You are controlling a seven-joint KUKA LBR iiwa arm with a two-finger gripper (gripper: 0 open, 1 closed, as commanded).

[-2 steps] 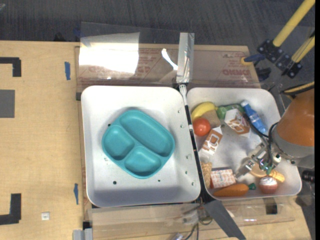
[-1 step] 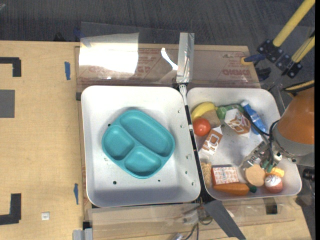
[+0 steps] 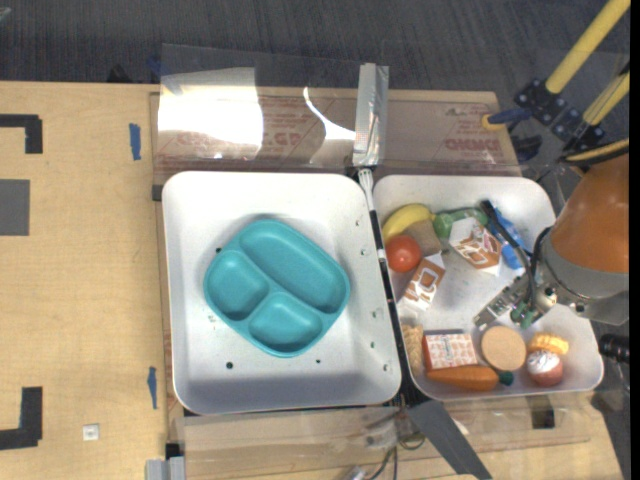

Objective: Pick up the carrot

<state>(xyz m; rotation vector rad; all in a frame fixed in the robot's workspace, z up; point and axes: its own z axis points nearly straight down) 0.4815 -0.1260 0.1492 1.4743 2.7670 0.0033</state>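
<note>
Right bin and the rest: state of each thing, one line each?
Carrot: lying flat at the right bin's front edge, not gripped.
Gripper: low over the right bin, above and right of the carrot.
Tomato: resting by the divider.
Banana: lying at the back left corner.
Teal tray: flat in the left bin, right side up.
Right bin: crowded with toys.

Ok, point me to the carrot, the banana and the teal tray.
carrot (image 3: pixel 462 376): camera view, middle of its orange body.
banana (image 3: pixel 408 217): camera view, middle of its yellow curve.
teal tray (image 3: pixel 277 286): camera view, ridge between its compartments.
</note>
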